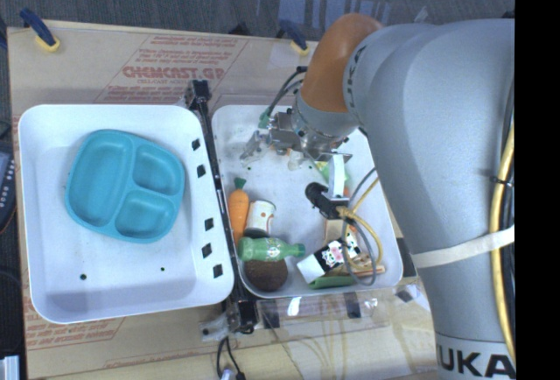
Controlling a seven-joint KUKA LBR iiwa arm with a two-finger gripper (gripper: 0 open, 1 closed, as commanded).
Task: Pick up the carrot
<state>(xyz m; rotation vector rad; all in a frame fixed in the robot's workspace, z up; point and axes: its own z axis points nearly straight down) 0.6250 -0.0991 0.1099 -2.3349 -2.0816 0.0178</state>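
Over the right bin (229, 126), near its far end, the gripper (278, 140) hangs below the arm's (420, 107) orange band; whether it is open or closed cannot be told, and nothing shows in it. Nearer the camera, well apart from it, the carrot (238, 208) lies along the bin's left wall, with a small white cup (260, 214) just beside it. A green bottle (269, 249) lies below them over a brown bowl (264, 275). A blue tray (125, 185) sits in the left bin (44, 264).
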